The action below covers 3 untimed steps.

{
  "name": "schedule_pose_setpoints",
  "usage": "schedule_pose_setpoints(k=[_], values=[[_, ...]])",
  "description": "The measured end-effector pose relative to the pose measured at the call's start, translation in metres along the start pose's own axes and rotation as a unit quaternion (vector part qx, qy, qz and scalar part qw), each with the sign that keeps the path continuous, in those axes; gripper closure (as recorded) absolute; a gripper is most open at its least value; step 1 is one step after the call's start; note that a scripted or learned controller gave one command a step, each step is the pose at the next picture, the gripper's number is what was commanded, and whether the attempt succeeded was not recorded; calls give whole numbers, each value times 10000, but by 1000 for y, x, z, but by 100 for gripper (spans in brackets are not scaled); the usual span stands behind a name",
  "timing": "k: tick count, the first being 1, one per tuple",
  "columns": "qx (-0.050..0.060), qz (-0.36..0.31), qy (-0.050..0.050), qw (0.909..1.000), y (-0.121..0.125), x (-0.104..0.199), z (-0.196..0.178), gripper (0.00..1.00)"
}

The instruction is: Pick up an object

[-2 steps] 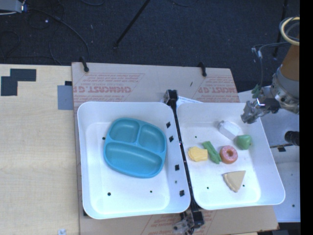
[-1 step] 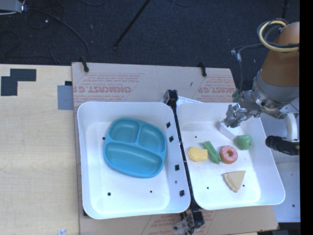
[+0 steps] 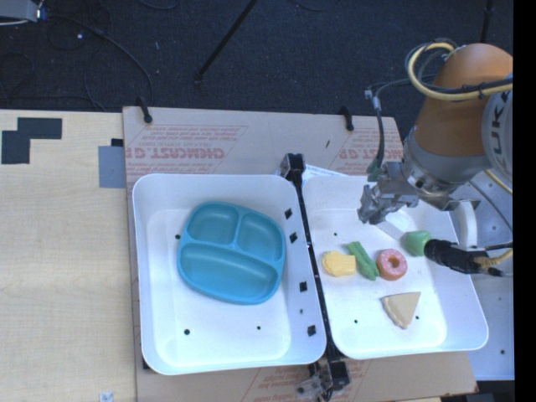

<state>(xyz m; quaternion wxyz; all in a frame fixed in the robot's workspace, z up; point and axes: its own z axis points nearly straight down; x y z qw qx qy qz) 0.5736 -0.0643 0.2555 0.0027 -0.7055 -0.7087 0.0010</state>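
A grey robot arm with an orange band reaches in from the right over the right-hand white bin. Its gripper hangs above the upper middle of that bin, with nothing seen between its fingers; how wide they are set cannot be told.

The toys lie below it in a loose row. From the gripper, a yellow piece sits at about seven o'clock, a green stick at about six o'clock, and a pink ring at about five o'clock. The green stick is nearest, and its long axis runs from eleven to five o'clock. A green knob lies at four o'clock, and a tan wedge farther off at five. The left bin holds a blue divided plate.
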Motion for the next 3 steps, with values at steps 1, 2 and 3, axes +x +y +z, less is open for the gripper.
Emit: schedule_pose_setpoints(k=[1, 2, 3], values=[[4, 3, -3, 10000, -15, 39, 10, 100], [11, 1, -2, 10000, -40, 87, 24, 100], [1, -9, -2, 10000, -53, 139, 17, 100]])
